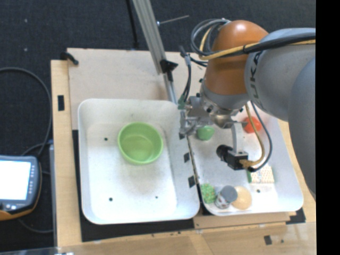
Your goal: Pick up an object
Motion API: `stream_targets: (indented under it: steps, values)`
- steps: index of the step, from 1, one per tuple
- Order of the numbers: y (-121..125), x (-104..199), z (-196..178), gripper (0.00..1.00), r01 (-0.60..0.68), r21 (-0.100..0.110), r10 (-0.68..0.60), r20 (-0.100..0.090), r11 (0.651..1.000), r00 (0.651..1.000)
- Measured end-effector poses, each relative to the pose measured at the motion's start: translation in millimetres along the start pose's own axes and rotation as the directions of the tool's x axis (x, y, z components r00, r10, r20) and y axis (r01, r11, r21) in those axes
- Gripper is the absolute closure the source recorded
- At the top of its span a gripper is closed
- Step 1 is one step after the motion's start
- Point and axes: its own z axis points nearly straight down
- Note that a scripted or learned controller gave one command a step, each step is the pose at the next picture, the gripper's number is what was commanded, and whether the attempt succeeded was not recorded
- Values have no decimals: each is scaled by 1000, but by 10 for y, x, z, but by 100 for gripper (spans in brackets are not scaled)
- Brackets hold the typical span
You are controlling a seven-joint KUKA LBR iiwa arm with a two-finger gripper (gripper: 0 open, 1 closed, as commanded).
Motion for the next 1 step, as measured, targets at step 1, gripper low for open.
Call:
stream_targets:
  steps: [1]
  values:
    - [-270,458,130,100,0,2,0,1,1000,1000]
